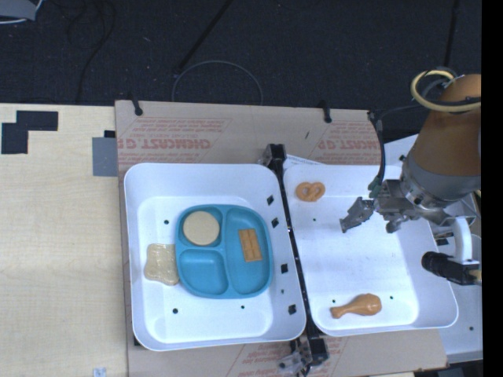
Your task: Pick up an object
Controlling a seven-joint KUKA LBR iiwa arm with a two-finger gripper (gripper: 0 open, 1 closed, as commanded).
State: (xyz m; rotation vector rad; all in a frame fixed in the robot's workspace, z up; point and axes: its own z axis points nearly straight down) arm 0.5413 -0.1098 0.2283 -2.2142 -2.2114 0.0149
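Note:
My gripper (371, 220) hangs over the right bin (409, 289), near its middle, with its two fingers spread apart and nothing between them. A small brown pretzel (310, 192) lies at the far left of that bin, left of and a little beyond the gripper. A tan chicken drumstick (358, 306) lies near the bin's front edge, well below the gripper. Both sit apart from the fingers.
The left bin (149, 203) holds a blue divided plate (212, 277) with a round cracker (200, 228) and a brown wafer (250, 245) on it. A pale bread piece (161, 263) lies beside the plate's left edge. A black divider (284, 242) runs between the bins.

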